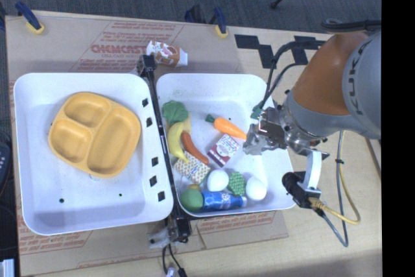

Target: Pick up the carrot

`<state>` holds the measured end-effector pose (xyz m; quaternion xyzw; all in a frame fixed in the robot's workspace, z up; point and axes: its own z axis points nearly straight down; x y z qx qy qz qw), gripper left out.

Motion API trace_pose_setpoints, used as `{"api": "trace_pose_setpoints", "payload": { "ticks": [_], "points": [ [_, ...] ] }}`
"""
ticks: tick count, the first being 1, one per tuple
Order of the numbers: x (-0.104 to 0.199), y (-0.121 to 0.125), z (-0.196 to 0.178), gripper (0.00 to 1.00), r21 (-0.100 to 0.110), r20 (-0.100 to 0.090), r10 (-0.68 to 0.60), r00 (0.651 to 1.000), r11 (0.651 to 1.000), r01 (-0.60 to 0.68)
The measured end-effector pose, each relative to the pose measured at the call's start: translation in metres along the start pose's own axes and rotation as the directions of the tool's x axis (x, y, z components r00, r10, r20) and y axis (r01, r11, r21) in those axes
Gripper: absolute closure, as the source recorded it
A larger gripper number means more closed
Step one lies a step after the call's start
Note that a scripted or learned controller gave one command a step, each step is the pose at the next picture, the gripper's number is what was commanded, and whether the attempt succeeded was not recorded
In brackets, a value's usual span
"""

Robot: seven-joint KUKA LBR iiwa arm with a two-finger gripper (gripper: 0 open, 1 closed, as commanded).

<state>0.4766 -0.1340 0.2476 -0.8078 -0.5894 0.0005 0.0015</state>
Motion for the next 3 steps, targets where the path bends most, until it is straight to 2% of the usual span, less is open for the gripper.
{"api": "trace_pose_setpoints", "payload": {
  "ticks": [1,2,3],
  "points": [
    [-0.010,0.003,0.001,1.00,-0.001,0.002,0.134,0.991,0.991,-0.134],
    [0.004,-0.002,0.025,1.00,0.003,0.001,0.263,0.965,0.965,-0.263],
    [0.017,-0.005,0.000,1.00,0.000,0.001,0.365,0.931,0.931,-0.365]
  ]
}}
